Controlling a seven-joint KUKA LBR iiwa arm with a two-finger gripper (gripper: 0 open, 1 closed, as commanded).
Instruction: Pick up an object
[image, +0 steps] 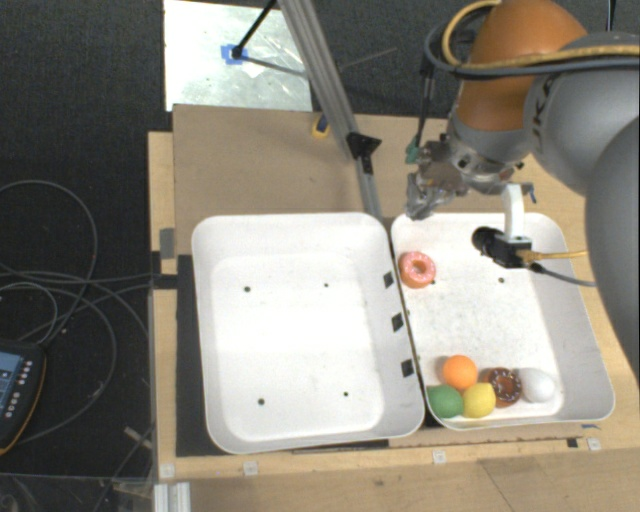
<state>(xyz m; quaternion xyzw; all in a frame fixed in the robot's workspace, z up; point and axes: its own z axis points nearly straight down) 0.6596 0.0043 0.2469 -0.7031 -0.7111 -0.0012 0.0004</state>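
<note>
1. Objects for the pick lie in the right bin: a green ball, a yellow ball, an orange ball, a chocolate donut and a white ball sit packed together at the near edge, around 6 o'clock in that bin. Several touch one another.
2. A grasp into that cluster could go wrong, I judge: a descending finger may land on a neighbour, push the round ones aside, or wedge two pieces at once. The bin's near wall also leaves little room on that side.
3. Farther back, a pink frosted donut lies alone at about 10 o'clock in the right bin, close to the wall shared with the left bin. It is the easier target, though one finger could strike that wall or the black clips on it.
4. The gripper hangs at about 12 o'clock from the pink donut, over the far rim of the right bin. Whether it is spread or pressed together I cannot tell, and nothing is visibly in it.
5. The arm reaches in from 2 o'clock, its orange band above the wrist, with the wrist pointing down towards the bench.
</note>
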